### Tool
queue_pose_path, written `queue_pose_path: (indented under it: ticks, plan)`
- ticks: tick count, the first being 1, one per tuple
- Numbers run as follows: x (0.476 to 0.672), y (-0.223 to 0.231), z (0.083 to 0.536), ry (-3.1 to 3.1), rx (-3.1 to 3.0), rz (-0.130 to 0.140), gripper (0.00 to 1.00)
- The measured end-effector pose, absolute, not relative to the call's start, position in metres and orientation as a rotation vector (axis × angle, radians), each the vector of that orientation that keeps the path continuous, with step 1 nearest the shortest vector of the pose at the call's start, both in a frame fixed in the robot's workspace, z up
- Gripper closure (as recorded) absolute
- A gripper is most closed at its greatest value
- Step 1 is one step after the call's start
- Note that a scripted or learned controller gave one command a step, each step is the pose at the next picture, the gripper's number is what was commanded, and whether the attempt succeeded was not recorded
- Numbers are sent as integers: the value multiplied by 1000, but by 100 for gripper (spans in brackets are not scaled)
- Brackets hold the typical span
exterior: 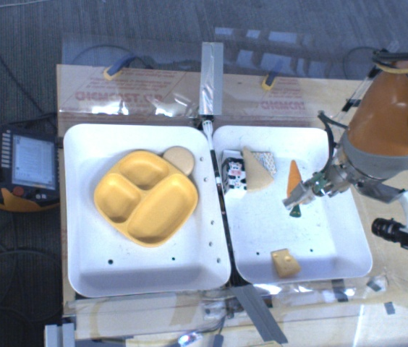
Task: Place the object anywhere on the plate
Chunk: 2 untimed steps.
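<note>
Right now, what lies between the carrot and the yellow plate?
In the camera view, between the carrot and the yellow plate lie a wedge-shaped piece, a small black-and-white item and the bins' rims.

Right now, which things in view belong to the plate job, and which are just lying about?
Job:
plate, yellow, in the left bin
hand, over the right bin, beside the carrot, the likeliest object

Lying about:
tan disc by the plate's rim
wedge
black-and-white item
tan chunk
pendant off the bench
</note>
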<state>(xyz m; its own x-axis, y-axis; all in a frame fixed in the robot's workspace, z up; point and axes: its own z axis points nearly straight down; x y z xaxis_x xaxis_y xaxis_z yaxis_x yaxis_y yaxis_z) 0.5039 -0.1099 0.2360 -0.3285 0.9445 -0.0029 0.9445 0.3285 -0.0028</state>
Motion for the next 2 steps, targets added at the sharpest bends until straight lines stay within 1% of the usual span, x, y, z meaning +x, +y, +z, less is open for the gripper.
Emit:
queue_pose_path:
  ticks: [1, 2]
  plan:
    - [487, -12, 209, 2696, 1619, -3, 100]
    - [484, 11, 210, 2722, 1571, -4, 100]
